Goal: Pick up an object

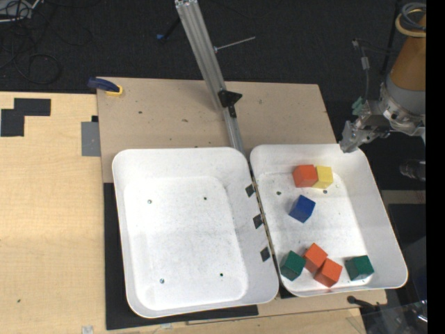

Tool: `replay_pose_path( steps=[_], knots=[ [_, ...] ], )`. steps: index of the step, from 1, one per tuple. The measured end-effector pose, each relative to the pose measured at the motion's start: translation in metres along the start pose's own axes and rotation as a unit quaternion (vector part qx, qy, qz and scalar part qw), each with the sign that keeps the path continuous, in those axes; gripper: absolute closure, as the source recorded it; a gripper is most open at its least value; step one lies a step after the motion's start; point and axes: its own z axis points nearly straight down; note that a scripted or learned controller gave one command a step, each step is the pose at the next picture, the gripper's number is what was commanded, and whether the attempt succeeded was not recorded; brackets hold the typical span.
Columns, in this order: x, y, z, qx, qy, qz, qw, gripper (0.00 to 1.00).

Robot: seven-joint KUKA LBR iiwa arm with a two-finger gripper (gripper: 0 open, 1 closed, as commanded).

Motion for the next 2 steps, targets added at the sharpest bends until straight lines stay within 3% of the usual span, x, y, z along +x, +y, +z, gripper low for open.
replay_pose_path(
  steps=[1,2],
  knots=[
    [-0.001,0.001,-0.045,0.000,0.000,0.000,1.0000,1.00],
    [0.056,0.002,-0.044,0.004,0.002,-0.001,1.0000,1.00]
  ],
)
